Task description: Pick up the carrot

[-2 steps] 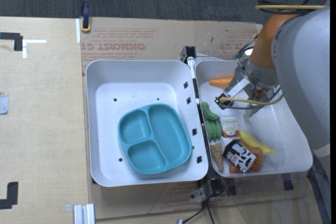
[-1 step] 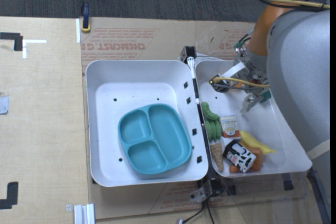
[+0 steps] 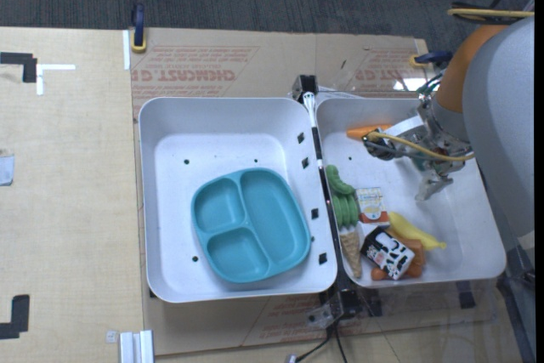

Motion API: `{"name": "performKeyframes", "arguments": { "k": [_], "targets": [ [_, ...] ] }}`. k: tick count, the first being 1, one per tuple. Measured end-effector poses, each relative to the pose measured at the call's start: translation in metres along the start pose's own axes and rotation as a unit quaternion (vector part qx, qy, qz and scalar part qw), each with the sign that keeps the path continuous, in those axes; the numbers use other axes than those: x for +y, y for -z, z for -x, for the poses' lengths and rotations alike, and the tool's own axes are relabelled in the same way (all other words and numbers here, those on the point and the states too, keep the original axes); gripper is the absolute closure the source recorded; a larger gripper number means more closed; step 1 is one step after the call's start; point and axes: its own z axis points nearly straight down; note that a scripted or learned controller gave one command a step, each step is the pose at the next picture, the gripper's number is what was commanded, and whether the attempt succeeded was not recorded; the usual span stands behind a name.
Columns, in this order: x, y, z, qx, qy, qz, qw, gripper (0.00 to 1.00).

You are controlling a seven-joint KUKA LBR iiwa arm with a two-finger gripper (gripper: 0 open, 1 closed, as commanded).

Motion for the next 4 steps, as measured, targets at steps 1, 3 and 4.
{"name": "performKeyframes", "arguments": {
  "k": [1, 3, 4],
  "targets": [
    [-0.049, -0.001, -0.015, 0.000, 0.002, 0.000, 1.0000, 0.00],
    [-0.034, -0.001, 0.006, 0.000, 0.042, 0.000, 0.9991, 0.00],
    [-0.028, -0.001, -0.013, 0.000, 0.001, 0.001, 1.0000, 0.00]
  ]
}}
